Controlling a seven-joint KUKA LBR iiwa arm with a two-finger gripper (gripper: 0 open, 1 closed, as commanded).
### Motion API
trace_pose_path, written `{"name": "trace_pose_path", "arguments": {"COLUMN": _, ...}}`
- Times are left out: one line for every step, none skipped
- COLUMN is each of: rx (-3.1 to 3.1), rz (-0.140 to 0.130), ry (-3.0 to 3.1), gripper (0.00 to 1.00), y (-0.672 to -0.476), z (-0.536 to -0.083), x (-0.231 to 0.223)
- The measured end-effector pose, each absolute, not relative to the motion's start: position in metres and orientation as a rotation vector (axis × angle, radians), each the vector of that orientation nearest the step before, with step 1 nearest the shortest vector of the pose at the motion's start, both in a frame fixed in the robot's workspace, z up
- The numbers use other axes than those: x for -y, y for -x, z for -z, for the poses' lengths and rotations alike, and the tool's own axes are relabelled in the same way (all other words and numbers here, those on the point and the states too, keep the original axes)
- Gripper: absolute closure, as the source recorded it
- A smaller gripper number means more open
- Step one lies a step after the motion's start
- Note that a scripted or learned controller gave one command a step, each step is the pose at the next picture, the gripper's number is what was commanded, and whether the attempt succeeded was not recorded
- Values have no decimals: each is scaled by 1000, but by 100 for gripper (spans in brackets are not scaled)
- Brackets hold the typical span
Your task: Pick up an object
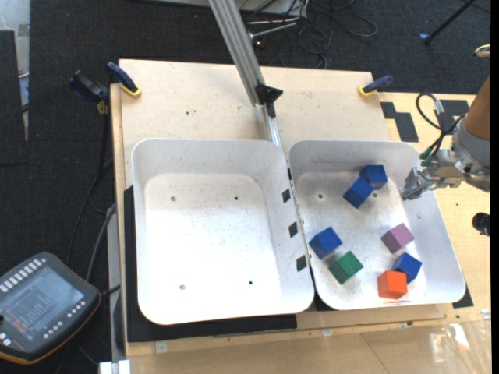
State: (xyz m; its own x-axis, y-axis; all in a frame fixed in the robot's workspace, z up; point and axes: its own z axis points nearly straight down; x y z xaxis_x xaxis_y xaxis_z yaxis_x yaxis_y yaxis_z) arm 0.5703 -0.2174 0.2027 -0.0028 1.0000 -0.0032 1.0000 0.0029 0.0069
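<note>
The right bin holds several small cubes. Two blue cubes lie close together near its far side. Another blue cube and a green cube sit by the bin's left wall. A purple cube, a further blue cube and an orange cube lie toward the near right corner. My gripper hangs over the right bin's right rim, just right of the two far blue cubes, with nothing visibly in it.
The left bin lies beside the right one. A slanted metal pole comes down to the seam between the bins. Clamps grip the board's far corners. A teach pendant lies at the bottom left.
</note>
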Motion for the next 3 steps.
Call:
{"name": "trace_pose_path", "arguments": {"rx": -2232, "rz": -4, "ry": -2213, "gripper": 100, "y": -568, "z": -212, "x": 154}}
{"name": "trace_pose_path", "arguments": {"rx": -2232, "rz": -3, "ry": -2213, "gripper": 100, "y": -556, "z": -223, "x": 100}}
{"name": "trace_pose_path", "arguments": {"rx": -2232, "rz": -4, "ry": -2211, "gripper": 100, "y": -555, "z": -236, "x": 47}}
